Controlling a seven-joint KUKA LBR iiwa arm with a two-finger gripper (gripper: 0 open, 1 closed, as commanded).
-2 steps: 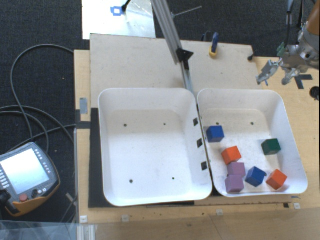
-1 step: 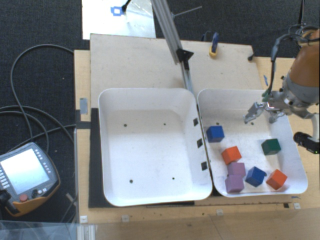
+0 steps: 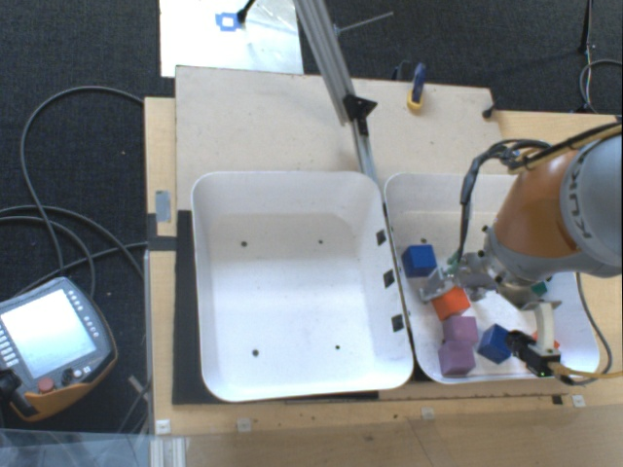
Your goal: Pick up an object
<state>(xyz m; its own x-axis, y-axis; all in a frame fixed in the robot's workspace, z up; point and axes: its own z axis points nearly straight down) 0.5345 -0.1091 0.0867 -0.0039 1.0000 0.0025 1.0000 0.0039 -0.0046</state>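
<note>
While the arm (image 3: pixel 545 212) reaches in from the right over the right bin (image 3: pixel 409 197), its gripper (image 3: pixel 450 285) sits low among the blocks, just above the orange block (image 3: pixel 452 305) and touching or nearly touching it. I cannot tell how far the fingers are spread, nor whether anything is between them. A blue cube (image 3: pixel 420 259) lies just left of the gripper, near the bin's left wall. Below the orange block sit two purple blocks (image 3: pixel 458 344), one against the other, and a second blue block (image 3: pixel 495 342) lies beside them to the right. The left bin (image 3: pixel 209 261) stands touching the right one. Both rest on a pale wooden bench (image 3: pixel 273 115), with dark carpet (image 3: pixel 78 27) all around. A slanted metal pole (image 3: pixel 326 42) rises from the bench's back, and a blue-and-yellow clamp (image 3: pixel 417 88) sits at its far edge. A teach pendant (image 3: pixel 49 343) lies on the floor at left, black cables (image 3: pixel 58 232) looping beside it
</note>
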